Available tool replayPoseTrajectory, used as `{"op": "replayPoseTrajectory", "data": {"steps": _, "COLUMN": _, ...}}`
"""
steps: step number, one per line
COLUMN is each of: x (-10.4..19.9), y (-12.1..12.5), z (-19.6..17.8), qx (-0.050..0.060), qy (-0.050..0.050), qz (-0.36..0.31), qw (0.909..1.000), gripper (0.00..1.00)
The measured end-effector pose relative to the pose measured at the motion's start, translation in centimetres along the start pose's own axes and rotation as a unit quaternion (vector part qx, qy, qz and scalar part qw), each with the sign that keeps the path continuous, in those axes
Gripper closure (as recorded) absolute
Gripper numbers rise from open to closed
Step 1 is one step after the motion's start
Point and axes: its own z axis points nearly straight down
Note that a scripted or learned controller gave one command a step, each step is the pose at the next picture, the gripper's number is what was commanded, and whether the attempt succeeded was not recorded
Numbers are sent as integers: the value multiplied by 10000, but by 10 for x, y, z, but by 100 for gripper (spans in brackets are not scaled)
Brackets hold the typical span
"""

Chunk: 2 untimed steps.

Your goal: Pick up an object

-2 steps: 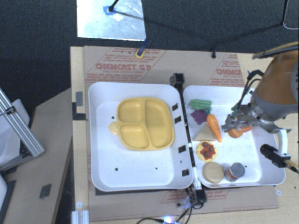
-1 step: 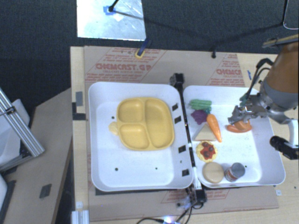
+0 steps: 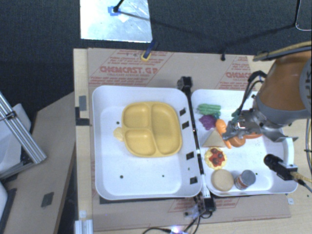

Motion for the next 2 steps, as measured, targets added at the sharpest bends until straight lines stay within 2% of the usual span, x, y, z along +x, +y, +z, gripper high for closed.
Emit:
{"op": "replayPoseTrajectory", "data": {"steps": 1, "x": 16, "y": -14, "z": 2, "qx": -1, "qy": -7, "qz": 11, "qw": 10000, "gripper": 100}}
{"op": "replayPoseTrajectory", "data": {"steps": 2, "x": 11, "y": -12, "z": -9, "qx": -10, "qy": -10, "qz": 34, "qw": 10000, "gripper": 100}}
